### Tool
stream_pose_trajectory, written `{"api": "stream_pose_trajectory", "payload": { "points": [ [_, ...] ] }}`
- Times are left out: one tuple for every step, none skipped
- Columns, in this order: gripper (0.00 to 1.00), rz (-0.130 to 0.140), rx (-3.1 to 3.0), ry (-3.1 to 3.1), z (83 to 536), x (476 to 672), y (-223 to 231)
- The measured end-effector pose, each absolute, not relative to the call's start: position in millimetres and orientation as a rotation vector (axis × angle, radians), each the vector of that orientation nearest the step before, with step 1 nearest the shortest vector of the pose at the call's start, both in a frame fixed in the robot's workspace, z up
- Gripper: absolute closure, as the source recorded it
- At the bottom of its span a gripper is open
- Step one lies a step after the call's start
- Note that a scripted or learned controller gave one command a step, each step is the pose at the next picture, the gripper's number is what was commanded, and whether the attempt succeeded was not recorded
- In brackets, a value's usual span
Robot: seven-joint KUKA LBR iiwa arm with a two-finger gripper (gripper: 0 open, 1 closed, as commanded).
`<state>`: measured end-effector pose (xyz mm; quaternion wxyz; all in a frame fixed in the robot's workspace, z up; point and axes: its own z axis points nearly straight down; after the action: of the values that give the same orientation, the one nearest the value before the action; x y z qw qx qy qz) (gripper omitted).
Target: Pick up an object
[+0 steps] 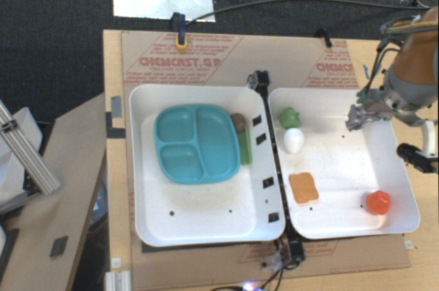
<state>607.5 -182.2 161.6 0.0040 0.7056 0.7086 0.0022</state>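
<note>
Camera view, looking down at a slant. Table [116, 77] covered by a cardboard sheet, two shallow white bins side by side on it.

Left bin [147, 214]: teal divided plate [195, 143] lying flat in the upper half, three compartments. Along the plate's right edge a green bar-shaped item [245, 147] lies lengthwise, touching or just beside the rim. A small brown object [238, 121] sits at the bar's top end, near the bin's right wall. Too small to name further.

Right bin [405, 214]: green rounded object [289, 118] near the upper left corner, with a white egg-shaped object [293, 140] just below it, close, contact not clear. Orange toast-like slice [303, 187] lies flat lower down, left of centre. Red-orange round object [377, 202], tomato-like, rests near the lower right corner, well apart from the slice.

Arm [415, 66] enters from the right, grey with an orange band, over the right bin's upper right part. Gripper [358, 118] points down and left near the bin's far wall, well apart from every object. Nothing visible between its tips; how wide it stands, cannot tell at this size.
</note>
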Motion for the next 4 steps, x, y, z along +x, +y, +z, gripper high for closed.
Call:
{"api": "stream_pose_trajectory", "payload": {
  "points": [
    [1.0, 0.006, 2.211, 2.222, 209.2, 609.5, -182.6],
    [1.0, 0.004, 2.212, 2.23, 217.0, 595.9, -141.5],
    [1.0, 0.002, 2.213, 2.231, 213.9, 581.3, -100.2],
    [1.0, 0.003, 2.212, 2.232, 206.9, 569.5, -45.6]
  ]
}}
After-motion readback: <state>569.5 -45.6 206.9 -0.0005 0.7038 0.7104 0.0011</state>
